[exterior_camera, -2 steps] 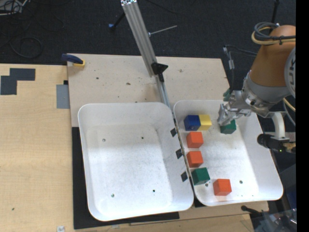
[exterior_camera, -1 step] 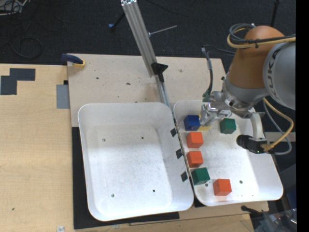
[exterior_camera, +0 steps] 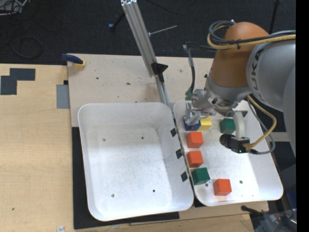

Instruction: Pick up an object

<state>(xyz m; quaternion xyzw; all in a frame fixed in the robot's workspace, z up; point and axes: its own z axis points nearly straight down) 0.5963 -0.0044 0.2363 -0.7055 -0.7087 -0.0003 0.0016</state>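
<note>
The arm reaches in from the right, with the pincer (exterior_camera: pixel 191 116) lowered into the far left corner of the right bin (exterior_camera: pixel 260 185). The pincer sits directly over a blue cube (exterior_camera: pixel 192 125); whether its fingers grip the cube cannot be told. A yellow cube (exterior_camera: pixel 205 123) lies just beside the blue cube on its right, with a green cube (exterior_camera: pixel 227 125) further right. Two orange cubes (exterior_camera: pixel 195 139) (exterior_camera: pixel 194 158) lie nearer along the left wall, then a second green cube (exterior_camera: pixel 200 176) and a third orange cube (exterior_camera: pixel 222 187). The left bin (exterior_camera: pixel 91 129) stands alongside on the worktop (exterior_camera: pixel 34 144).
</note>
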